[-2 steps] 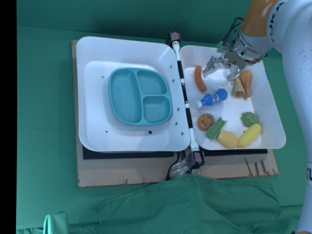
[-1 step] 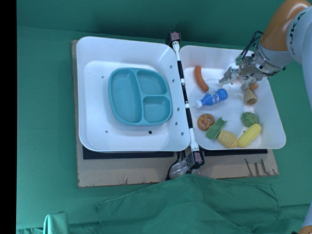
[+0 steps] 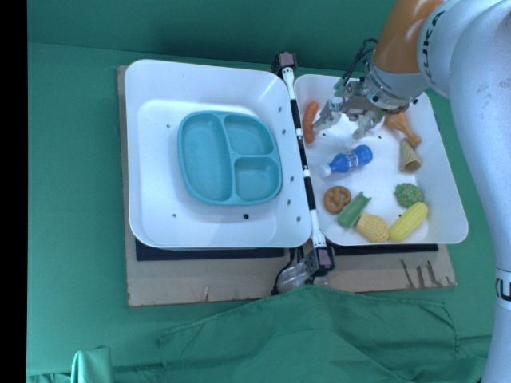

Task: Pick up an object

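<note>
My gripper (image 3: 348, 120) hangs over the back part of the right bin (image 3: 451, 214), open, with nothing between its fingers. Just left of it lies an orange sausage (image 3: 310, 122), and a blue bottle (image 3: 349, 160) lies on its side just in front of it. To its right rest a chicken drumstick (image 3: 401, 123) and an ice cream cone (image 3: 409, 155). Nearer the front of the bin are a pretzel (image 3: 336, 199), a corn cob in a green husk (image 3: 363, 219), a yellow corn cob (image 3: 408, 221) and a green broccoli piece (image 3: 408, 192).
The left bin (image 3: 152, 134) holds a teal divided plate (image 3: 230, 156). A black-and-white rail (image 3: 301, 150) runs between the two bins. Green cloth (image 3: 303, 333) is bunched at the bench's front edge. The grey arm (image 3: 471, 70) comes in from the right.
</note>
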Robot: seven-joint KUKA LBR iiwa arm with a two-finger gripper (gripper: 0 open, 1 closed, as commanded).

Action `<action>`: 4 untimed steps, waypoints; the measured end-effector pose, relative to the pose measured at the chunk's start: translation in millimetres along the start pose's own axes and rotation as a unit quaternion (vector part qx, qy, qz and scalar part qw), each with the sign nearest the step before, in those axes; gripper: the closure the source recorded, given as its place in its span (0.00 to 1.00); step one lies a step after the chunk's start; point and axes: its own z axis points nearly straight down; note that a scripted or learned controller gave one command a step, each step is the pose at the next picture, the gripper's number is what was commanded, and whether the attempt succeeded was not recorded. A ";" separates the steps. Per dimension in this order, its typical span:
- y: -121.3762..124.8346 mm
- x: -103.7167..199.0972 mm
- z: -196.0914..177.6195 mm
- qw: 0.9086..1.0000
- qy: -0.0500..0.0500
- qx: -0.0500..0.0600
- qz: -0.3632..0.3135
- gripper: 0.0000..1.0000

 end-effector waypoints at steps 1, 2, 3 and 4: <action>-0.9 -4.8 0.0 1.000 0.000 0.000 0.004 0.00; 9.1 -53.6 -42.1 1.000 -0.002 0.001 0.006 0.00; -16.0 -79.8 -15.4 1.000 -0.001 0.005 0.006 0.00; -33.8 -96.5 -16.0 1.000 -0.001 0.005 0.006 0.00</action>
